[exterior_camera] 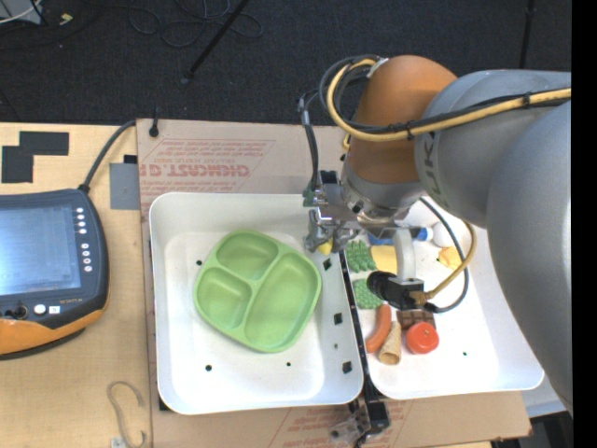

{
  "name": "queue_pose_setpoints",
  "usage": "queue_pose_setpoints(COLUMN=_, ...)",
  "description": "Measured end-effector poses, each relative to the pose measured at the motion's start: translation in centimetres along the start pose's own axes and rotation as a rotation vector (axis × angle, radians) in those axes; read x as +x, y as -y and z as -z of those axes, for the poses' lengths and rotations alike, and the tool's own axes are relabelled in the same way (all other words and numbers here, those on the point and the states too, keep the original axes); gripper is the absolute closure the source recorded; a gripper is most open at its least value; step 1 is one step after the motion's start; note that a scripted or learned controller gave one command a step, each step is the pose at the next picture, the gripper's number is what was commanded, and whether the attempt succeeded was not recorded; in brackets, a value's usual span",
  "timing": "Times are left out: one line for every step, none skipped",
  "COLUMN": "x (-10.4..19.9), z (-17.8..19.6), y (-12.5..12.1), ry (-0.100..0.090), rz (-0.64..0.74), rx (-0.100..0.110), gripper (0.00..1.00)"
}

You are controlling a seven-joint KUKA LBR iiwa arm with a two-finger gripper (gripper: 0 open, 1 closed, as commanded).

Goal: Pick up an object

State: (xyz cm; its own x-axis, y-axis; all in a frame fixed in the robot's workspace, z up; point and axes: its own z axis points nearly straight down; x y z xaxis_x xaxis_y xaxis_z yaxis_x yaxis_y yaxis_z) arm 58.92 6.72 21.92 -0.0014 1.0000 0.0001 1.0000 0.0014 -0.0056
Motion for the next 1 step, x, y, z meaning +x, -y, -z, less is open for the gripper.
queue_pose_setpoints(x=-0.05, z=-0.15, y=-0.23, ry=0.001, rz=0.001, rx=-0.001, gripper=1.00)
